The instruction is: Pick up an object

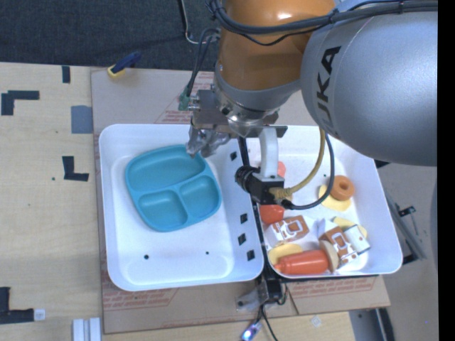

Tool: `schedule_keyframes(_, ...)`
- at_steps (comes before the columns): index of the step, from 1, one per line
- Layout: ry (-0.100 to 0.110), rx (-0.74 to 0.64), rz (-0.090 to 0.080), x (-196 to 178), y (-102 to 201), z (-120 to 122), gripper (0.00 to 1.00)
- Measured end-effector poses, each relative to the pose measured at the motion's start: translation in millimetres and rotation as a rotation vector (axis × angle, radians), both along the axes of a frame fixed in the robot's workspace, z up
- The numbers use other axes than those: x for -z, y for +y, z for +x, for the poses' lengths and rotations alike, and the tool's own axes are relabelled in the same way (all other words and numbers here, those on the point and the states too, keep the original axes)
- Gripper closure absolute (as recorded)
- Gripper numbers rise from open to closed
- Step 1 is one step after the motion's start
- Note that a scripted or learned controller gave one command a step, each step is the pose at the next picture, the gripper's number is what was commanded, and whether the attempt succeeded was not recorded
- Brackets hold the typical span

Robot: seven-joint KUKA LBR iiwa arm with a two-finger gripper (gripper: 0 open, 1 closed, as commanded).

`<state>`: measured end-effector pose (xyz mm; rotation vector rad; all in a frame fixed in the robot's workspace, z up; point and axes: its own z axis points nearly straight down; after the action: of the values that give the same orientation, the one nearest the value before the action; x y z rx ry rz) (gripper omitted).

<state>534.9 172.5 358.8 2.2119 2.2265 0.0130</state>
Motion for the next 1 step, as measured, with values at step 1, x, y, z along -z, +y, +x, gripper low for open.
schedule_keyframes(1,0.017,0.012,-0.008,77.6,-67.7,0.2,1.00)
